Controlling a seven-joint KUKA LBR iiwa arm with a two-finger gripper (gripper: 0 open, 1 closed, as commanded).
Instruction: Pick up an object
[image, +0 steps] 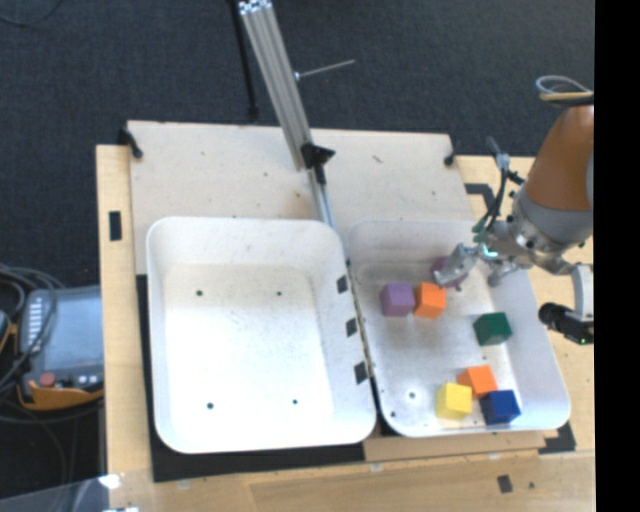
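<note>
The right bin (400, 400) holds several small blocks. A purple block (397, 298) and an orange block (431, 300) lie side by side near its middle. A green block (492, 328) lies further right. Along the front edge sit a yellow block (454, 399), a second orange block (481, 379) and a blue block (501, 406). My gripper (450, 271) hangs over the back of this bin, just above and right of the orange block beside the purple one. Nothing shows between its fingers.
The left bin (250, 330) stands next to the right one. A slanted aluminium post (285, 90) rises behind the bins from the bench. A grey control pendant (60, 340) with cables lies off the bench at the left.
</note>
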